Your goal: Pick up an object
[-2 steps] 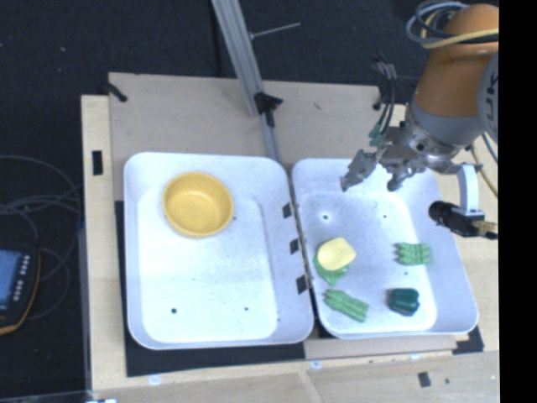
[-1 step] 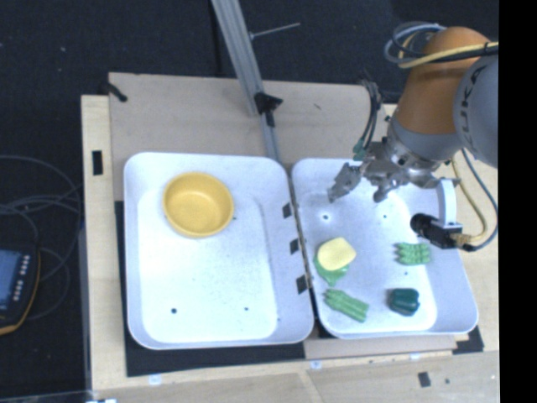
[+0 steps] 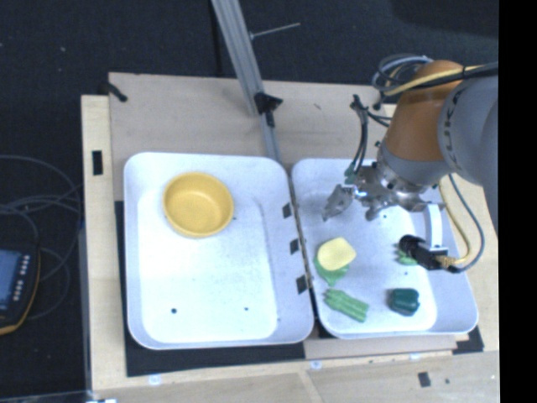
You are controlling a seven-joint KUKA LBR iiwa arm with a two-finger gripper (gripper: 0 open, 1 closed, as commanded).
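The gripper (image 3: 353,203) hangs over the right bin (image 3: 449,305) with fingers spread and nothing between them, the yellow-green piece (image 3: 335,255) sits just below it, with a green ridged toy (image 3: 346,305), dark green pepper (image 3: 404,301) nearby, and a yellow bowl (image 3: 198,204) in the left bin (image 3: 210,300).

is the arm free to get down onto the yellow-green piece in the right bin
Probably yes. The gripper hangs over the right bin, just up-view of the yellow-green piece. Nothing lies on top of the piece, and the green ridged item sits apart below it. The bin's left wall is close beside it.
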